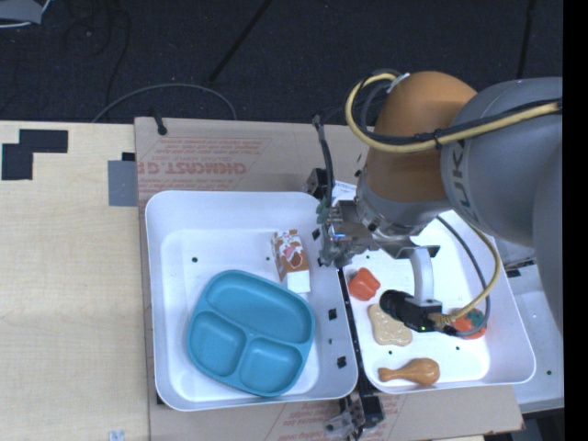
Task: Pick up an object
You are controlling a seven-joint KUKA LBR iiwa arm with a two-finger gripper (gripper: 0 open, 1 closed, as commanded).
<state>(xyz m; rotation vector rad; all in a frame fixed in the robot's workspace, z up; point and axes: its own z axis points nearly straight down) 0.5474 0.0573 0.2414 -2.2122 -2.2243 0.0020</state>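
Note:
My gripper (332, 240) hangs low over the divide between the two bins, under the grey and orange wrist. Just to its left, a small brown, white and red packet (290, 254) lies in the left bin (162, 246). Right below it, a red-orange piece (364, 284) rests at the left edge of the right bin (516, 349). I see nothing held by the gripper.
A blue divided plate (250, 331) fills the front of the left bin. The right bin holds a tan flat slice (389, 327), a brown drumstick (411, 371) near the front, and a small orange item (472, 324) at the right. The arm covers the right bin's back.

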